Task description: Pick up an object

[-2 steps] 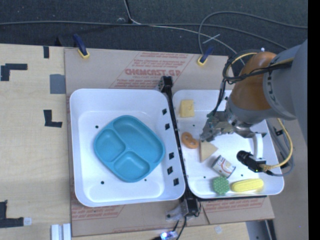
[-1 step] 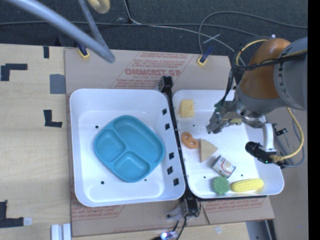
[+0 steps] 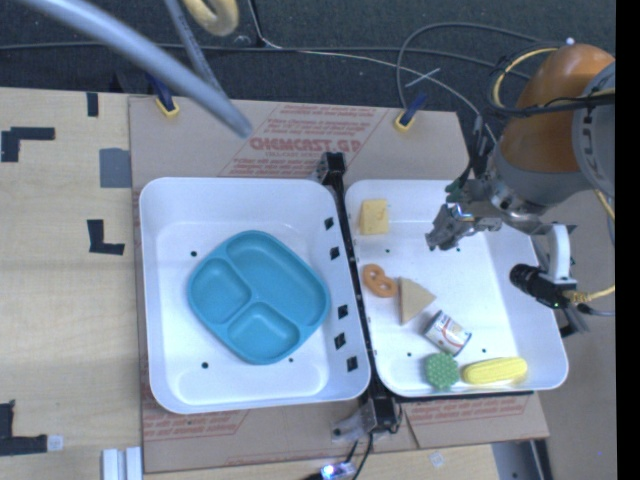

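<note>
The right bin holds a yellow cheese block, an orange pretzel-like ring, a tan wedge, a small silver can, a green knobbly ball and a yellow corn cob. My gripper hangs over the upper middle of this bin, right of the cheese block and above the wedge. Nothing shows between its fingers.
The left bin holds a blue divided plate. A black divider runs between the bins. Cables loop behind the right bin, and a grey pole crosses the upper left.
</note>
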Controlling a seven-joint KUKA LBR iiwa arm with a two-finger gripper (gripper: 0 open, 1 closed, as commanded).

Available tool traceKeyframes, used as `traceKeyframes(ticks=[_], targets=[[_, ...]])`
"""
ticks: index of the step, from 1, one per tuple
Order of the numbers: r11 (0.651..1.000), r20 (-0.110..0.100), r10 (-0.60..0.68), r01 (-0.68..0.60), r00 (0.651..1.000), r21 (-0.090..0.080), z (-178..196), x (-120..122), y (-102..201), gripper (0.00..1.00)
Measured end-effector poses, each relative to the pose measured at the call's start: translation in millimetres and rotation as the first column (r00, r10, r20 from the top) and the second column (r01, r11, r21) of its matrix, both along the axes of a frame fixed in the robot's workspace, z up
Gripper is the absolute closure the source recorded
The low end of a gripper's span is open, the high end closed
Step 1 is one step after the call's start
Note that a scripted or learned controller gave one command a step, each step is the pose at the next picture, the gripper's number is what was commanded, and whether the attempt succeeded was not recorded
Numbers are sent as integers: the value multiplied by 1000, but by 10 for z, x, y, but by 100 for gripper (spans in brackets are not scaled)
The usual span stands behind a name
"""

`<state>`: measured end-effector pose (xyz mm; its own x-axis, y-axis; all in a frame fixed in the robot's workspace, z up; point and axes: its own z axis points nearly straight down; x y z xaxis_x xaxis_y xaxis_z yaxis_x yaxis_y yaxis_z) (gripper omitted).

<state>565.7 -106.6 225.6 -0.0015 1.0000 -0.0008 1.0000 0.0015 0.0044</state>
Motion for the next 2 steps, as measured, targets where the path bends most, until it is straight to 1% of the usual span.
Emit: traceKeyframes(ticks=[1, 2], targets=[[1000, -6, 4, -4, 1000, 2, -82, 38, 497, 100], [1000, -7, 4, -4, 1000, 1, -167, 28, 1068, 100]])
